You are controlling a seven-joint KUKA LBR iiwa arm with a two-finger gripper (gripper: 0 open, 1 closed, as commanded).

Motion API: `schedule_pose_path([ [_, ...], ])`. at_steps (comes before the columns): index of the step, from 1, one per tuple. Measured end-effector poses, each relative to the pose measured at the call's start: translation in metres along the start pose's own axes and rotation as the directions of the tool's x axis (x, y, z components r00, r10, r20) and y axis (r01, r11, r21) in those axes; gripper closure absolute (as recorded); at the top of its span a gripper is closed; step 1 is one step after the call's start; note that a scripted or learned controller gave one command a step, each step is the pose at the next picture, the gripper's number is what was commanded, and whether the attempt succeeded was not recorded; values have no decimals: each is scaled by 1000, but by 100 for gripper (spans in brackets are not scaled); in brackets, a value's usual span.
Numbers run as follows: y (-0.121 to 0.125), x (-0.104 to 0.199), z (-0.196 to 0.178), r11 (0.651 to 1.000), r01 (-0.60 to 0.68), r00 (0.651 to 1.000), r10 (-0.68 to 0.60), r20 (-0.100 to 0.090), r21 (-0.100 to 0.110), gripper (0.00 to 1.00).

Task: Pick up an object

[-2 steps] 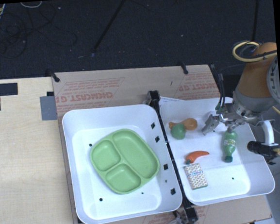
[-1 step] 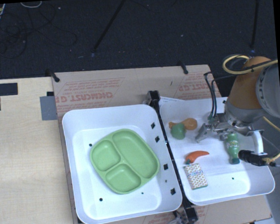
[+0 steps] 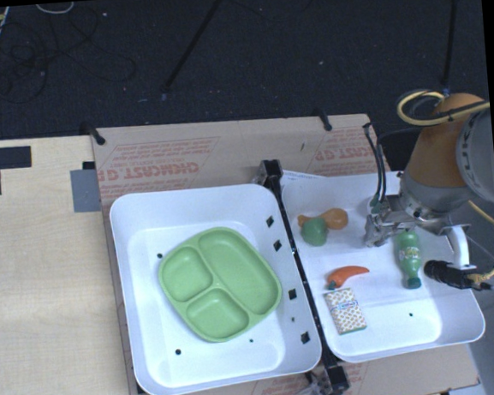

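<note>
Your pincer [image 3: 380,228] sits low in the right bin [image 3: 451,325], near its far right corner, just beside the top of the green bottle [image 3: 409,258]. You cannot tell from here whether it is open or closed, and nothing shows between its tips.

The bottle lies along the bin's right side, close to the wall. If you go for it, it looks round and smooth, so it may roll or squirt out sideways as the pincer closes; the nearby wall may also block one tip.

Toward the bin's middle lie an orange pepper [image 3: 347,274] and, just beside it at the near edge, a small patterned box [image 3: 345,310]. At the far left sit a green fruit [image 3: 315,231] touching an orange one [image 3: 336,218]; grabbing either could nudge the other.

The left bin [image 3: 148,347] holds a green divided plate [image 3: 218,283], well apart from your pincer.
</note>
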State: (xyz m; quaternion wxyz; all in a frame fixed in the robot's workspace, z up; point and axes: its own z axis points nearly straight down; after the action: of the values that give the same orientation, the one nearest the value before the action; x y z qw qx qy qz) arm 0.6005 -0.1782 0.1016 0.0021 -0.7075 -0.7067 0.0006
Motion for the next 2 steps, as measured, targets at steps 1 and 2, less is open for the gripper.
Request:
schedule_pose_path([
  [1,4,2,-43,1000,2,1000,-2,2,-5,100],
  [2,5,2,-86,1000,3,1000,-3,2,-6,100],
])
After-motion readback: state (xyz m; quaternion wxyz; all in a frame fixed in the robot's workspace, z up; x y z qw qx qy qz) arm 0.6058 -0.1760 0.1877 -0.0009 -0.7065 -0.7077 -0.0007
